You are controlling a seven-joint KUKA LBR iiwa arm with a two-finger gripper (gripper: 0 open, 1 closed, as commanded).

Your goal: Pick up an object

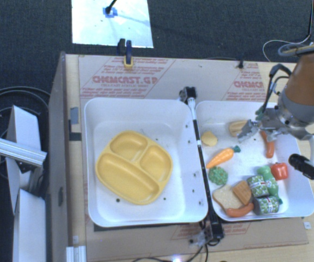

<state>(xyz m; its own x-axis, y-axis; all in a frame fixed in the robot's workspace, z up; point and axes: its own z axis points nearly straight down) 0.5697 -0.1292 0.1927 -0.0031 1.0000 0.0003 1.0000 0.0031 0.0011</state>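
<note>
We see the toy foods heaped in the right bin at the lower right of the frame, likely so the arm entering from the right can reach them, while the left bin holds only a yellow divided tray. The hand hovers low in the right bin's upper part; we cannot tell how far it is open, and nothing shows in it. The nearest pick, a tan bread roll, lies just left of it, with a carrot below.
</note>
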